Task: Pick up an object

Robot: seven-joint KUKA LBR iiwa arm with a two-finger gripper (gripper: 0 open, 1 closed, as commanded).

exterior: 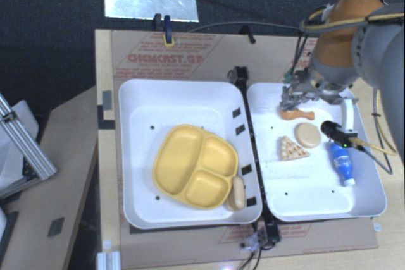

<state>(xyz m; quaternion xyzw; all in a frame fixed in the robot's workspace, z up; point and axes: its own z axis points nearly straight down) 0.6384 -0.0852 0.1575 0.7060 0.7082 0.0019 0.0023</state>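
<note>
My gripper (292, 102) hangs low over the back of the right bin (316, 202), right above an orange drumstick-shaped piece (298, 114). Its fingertips sit at the piece's left end; I cannot make out their gap. In front of it lie a round tan cookie (307, 135) and a pizza-slice toy (292, 148). A blue bottle with a white cap (342, 164) lies toward the bin's right side.
The left bin (136, 129) holds a yellow divided tray (195, 165) with a tan bread-like piece (237, 193) at its right corner. A black divider with clips runs between the bins. The grey arm fills the upper right.
</note>
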